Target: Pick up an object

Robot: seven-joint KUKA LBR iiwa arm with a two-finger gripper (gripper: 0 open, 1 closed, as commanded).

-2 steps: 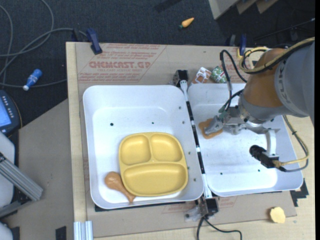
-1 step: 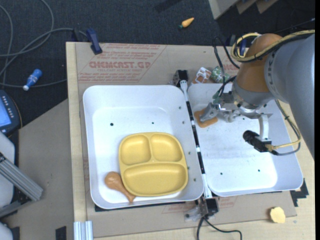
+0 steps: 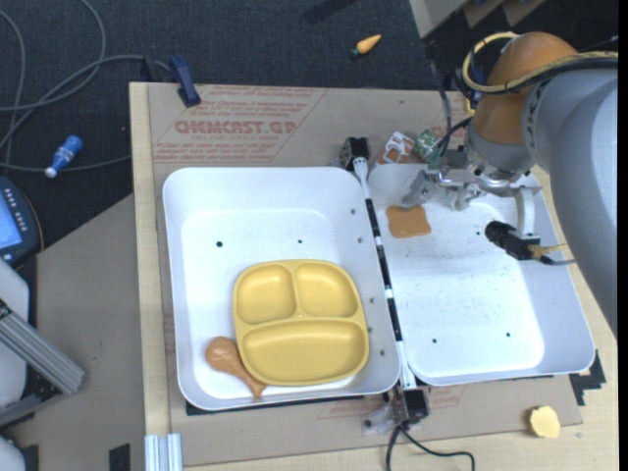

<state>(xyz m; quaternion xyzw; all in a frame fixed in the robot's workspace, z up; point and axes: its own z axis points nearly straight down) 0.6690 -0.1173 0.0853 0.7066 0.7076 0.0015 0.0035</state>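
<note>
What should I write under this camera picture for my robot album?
Robot gripper hovers by a brown slice in the right bin; a yellow plate sits in the left bin.

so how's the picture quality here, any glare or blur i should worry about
Camera view: lighting is even and soft, with mild glare washing out the white bins' rims; the yellow divided plate and orange piece are reasonably sharp; the arm at the right edge is large, close and slightly soft; the gripper area is cluttered and hard to read.
</note>
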